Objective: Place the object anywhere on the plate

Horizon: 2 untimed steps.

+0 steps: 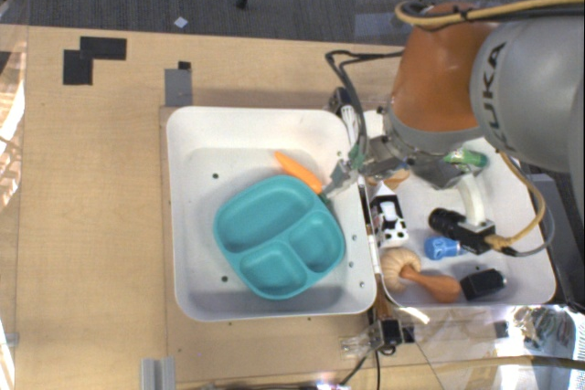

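Note:
A teal divided plate point(274, 237) lies in the left bin point(187, 196). An orange carrot-shaped object point(294, 166) lies slantwise at the plate's upper right rim, partly on the bin floor. My gripper point(335, 181) reaches in from the right over the wall between the bins, and its tip is at the carrot's right end. From this angle I cannot make out whether the carrot sits inside the grip or just beside it. The arm's orange band point(437, 73) and grey body cover the top of the right bin.
The right bin point(539, 279) holds a black-and-white item point(389, 220), a small blue piece point(441, 247), a wooden brush-like object point(413, 273), a black block point(483, 284) and a green item point(468, 158). Cables run near the bins' shared wall.

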### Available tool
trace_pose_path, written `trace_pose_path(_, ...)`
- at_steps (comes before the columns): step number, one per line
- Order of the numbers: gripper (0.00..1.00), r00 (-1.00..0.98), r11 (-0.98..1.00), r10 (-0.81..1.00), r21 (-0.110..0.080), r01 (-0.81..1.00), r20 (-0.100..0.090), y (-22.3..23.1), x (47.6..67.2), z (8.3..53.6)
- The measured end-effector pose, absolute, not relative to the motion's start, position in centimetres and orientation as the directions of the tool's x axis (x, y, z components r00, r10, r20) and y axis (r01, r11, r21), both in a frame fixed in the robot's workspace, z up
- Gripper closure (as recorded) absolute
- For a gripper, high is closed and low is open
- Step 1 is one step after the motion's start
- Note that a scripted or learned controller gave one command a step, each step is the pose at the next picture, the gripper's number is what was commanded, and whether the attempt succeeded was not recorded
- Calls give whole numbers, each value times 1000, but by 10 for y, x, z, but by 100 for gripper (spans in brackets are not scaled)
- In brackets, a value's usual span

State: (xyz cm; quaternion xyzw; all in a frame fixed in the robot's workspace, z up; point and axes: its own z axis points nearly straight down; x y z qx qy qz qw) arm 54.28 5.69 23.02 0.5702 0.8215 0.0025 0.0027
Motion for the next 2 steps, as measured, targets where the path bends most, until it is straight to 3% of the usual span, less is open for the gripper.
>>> trace_pose_path(1,100,-354,354,935,13,935,-3,58,545,241)
trace_pose_path(2,0,-353,353,936,13,935,-3,58,545,241)
